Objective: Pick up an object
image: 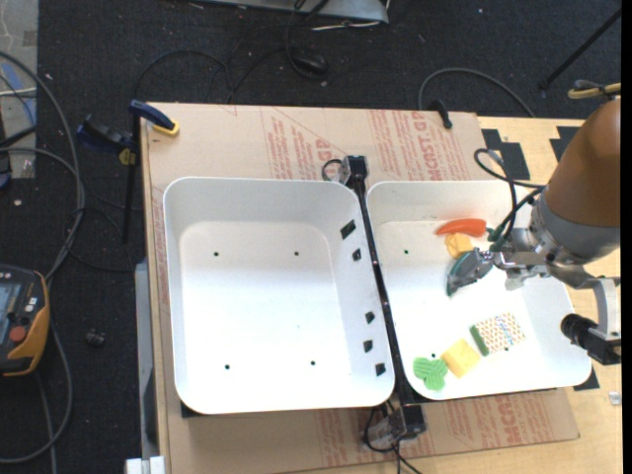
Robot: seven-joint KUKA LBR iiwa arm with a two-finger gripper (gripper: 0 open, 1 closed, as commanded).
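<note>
Lying flat, orange object (461,227) long axis left-right, beside fingers (464,273); their state unclear.

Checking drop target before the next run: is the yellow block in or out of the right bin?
In. The yellow block lies flat on the floor of the right bin, near its front wall, between a green piece and a patterned pad.

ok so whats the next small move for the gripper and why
Probably a short straight descent. The gripper hangs in the right bin beside the orange piece and a yellow bit, with no object visibly between its fingers, so nothing looks picked yet.
</note>
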